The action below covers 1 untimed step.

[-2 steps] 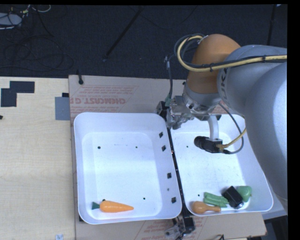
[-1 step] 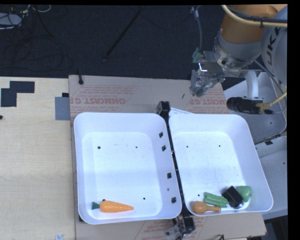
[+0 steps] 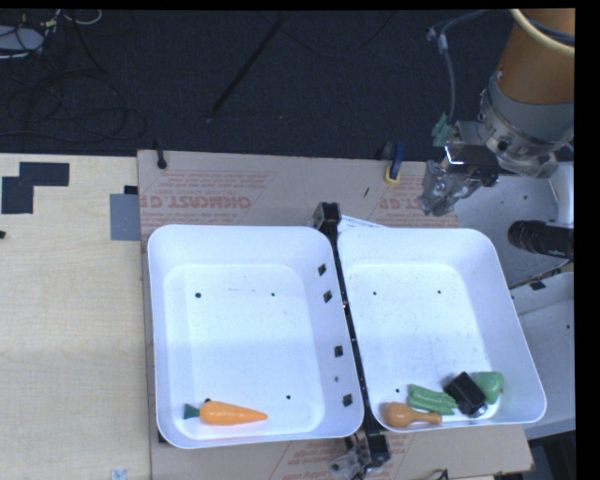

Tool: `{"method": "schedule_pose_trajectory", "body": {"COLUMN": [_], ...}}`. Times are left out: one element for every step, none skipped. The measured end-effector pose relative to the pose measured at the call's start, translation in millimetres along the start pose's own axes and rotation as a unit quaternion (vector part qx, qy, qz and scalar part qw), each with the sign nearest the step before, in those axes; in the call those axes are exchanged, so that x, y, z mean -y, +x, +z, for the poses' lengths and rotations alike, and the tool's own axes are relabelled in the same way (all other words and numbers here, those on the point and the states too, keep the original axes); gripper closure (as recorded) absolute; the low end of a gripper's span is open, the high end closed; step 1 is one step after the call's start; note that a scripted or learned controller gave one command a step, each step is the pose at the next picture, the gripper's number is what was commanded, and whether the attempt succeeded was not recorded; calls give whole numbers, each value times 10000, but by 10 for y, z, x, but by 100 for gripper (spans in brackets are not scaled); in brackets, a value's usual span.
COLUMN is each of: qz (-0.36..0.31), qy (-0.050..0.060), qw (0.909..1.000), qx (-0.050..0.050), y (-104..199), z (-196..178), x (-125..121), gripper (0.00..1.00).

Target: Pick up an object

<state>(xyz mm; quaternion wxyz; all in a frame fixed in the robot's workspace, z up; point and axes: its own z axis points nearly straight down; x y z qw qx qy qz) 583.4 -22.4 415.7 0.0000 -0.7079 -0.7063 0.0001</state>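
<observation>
Two bins (image 3: 159, 281): carrot (image 3: 232, 413) left; gourd (image 3: 409, 415), greens (image 3: 431, 398), black block (image 3: 465, 393) right

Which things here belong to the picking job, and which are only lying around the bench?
Belong to the job:
tool, above the right bin's far edge
carrot, left bin
green items, black block, tan piece, right bin

Lying about:
yellow-and-blue clamp
cables

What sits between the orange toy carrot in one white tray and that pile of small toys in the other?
In the camera view, between the orange toy carrot and the pile of small toys lie bare white tray floor and the black divider where both trays meet.
</observation>
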Motion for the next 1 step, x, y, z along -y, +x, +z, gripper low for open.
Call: {"method": "schedule_pose_trajectory", "body": {"qz": [-51], "qy": [23], "qw": [10000], "qx": [-7], "y": [874], "z": [117], "x": [198], "gripper": [100]}}
